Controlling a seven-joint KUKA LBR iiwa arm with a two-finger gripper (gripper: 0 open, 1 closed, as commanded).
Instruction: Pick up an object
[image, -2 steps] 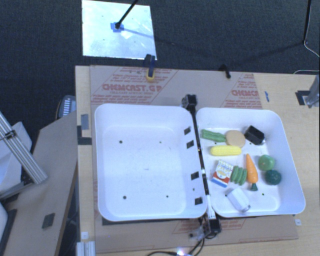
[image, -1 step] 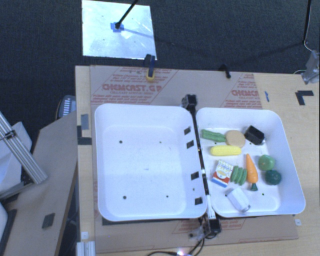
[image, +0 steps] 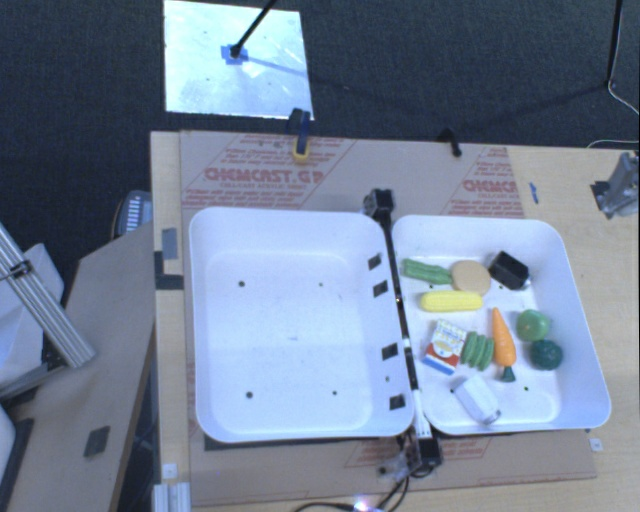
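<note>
The right bin holds several small objects. Among them are a green pod, a tan round piece, a black block and a yellow corn cob. Below these lie an orange carrot, a light green ball, a dark green ball, a small printed box, a ribbed green piece and a white cylinder. A grey part of my gripper pokes in at the right edge, above and beyond the bin's far right corner, well apart from every object.
The left bin sits beside the right one, joined by a black clipped divider. A yellow and blue clamp stands at the bench's far edge. A shiny metal sheet lies on the floor behind.
</note>
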